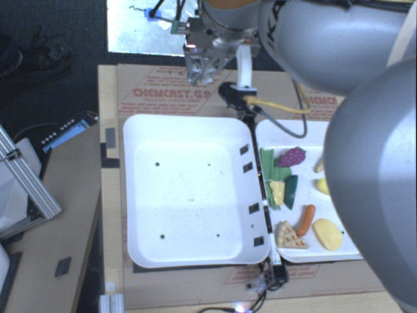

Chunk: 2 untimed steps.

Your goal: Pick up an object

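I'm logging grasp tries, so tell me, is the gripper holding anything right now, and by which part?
Nothing shows between the fingers of the gripper, raised over the cardboard beyond the bins. The toy food lies in the right bin.

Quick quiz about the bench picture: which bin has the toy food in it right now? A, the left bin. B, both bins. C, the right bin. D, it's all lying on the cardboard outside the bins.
C: the purple grapes, the corn, the orange sausage and the yellow potato all lie in the right bin, while the left bin shows just its white floor.
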Motion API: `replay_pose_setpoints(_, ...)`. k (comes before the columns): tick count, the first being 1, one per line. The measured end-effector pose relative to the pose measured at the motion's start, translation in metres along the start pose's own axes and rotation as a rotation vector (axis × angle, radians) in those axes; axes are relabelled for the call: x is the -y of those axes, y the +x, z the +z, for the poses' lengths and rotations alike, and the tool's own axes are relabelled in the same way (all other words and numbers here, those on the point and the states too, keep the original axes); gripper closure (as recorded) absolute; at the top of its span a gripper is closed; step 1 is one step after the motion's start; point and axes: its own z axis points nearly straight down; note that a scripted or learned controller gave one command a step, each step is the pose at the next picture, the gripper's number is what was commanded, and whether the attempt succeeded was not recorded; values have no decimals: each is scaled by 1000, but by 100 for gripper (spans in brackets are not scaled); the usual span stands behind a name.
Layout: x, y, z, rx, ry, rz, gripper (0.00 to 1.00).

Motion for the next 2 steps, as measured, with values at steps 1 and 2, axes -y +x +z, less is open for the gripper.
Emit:
replay_pose_setpoints(1, 0, -37, -66, -1, -5, 0, 100)
replay_pose_setpoints(2, 2, 34, -54, -4, 2, -12, 100)
